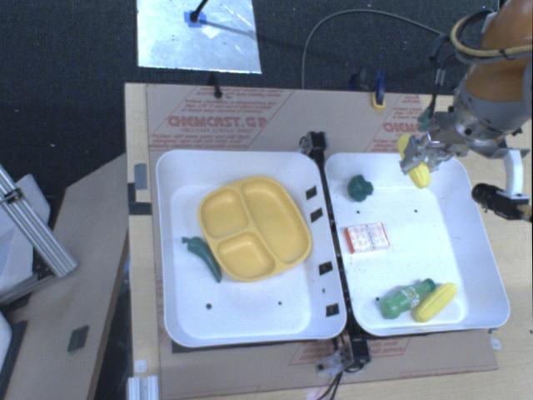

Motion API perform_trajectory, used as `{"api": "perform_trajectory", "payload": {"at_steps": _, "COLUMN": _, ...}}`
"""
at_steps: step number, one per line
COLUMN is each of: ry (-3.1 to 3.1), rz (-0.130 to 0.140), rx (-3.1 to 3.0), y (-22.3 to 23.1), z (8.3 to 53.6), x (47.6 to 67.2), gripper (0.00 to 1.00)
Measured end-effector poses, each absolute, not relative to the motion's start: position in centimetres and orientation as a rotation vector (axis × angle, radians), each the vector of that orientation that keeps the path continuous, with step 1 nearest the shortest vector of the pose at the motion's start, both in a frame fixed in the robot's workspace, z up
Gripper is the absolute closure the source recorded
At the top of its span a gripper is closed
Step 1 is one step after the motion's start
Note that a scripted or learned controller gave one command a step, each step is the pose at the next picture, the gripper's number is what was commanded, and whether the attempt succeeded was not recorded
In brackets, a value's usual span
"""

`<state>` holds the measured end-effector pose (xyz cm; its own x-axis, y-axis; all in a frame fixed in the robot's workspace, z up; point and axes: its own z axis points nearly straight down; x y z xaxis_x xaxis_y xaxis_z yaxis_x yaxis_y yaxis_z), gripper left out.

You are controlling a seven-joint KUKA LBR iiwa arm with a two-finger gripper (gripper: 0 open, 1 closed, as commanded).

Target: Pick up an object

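Note:
My gripper (pixel 419 158) hangs over the far right corner of the right bin (pixel 491 290). It is shut on a small yellow object (pixel 420 176), which shows above and below the fingers. In the same bin lie a dark green lump (pixel 360 187) near the far left, a red and white packet (pixel 366 237) in the middle, and a green bottle (pixel 404 299) touching a yellow oblong piece (pixel 436 302) at the near side.
The left bin (pixel 175 307) holds a yellow divided plate (pixel 253 227) with a green pepper (pixel 202 257) lying by its left edge. A black divider (pixel 326 223) runs between the bins. A shiny metal sheet (pixel 198 23) lies beyond the bench.

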<state>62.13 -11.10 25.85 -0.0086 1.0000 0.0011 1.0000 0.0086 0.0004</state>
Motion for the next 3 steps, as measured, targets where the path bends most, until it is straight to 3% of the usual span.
{"api": "perform_trajectory", "payload": {"at_steps": 3, "ry": -2.232, "rz": -0.004, "rx": -2.21, "y": 3.7, "z": 24.0, "x": 61.4, "gripper": 1.0}}
